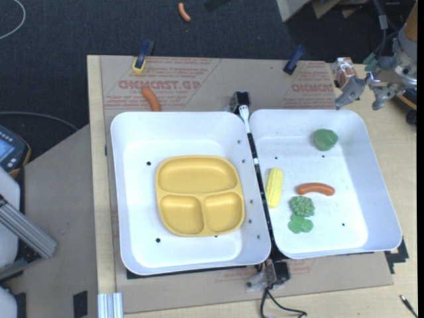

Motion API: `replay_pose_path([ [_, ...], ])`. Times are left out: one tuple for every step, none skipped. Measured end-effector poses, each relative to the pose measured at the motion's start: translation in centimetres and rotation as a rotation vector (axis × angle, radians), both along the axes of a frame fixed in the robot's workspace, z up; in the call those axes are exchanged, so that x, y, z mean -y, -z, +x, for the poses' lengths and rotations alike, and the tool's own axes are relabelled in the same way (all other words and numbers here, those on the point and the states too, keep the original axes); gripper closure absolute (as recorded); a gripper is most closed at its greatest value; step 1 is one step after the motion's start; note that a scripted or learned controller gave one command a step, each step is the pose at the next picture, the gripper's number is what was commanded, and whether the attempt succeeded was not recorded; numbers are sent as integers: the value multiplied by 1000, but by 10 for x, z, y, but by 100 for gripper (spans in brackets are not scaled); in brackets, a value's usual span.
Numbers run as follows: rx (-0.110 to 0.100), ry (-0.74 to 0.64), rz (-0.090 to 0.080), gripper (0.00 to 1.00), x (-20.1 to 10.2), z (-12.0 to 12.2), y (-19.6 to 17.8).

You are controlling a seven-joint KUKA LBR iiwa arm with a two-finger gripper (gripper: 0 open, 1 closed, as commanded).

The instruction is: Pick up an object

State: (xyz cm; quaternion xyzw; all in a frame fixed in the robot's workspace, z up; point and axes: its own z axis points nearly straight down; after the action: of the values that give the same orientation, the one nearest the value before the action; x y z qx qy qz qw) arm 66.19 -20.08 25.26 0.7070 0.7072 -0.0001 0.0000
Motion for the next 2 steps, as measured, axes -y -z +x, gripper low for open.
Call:
replay_pose_path([
  [-5, 1, 1, 0, 4, -8, 57],
  [-5, -1, 2, 0, -6, -10, 113],
])
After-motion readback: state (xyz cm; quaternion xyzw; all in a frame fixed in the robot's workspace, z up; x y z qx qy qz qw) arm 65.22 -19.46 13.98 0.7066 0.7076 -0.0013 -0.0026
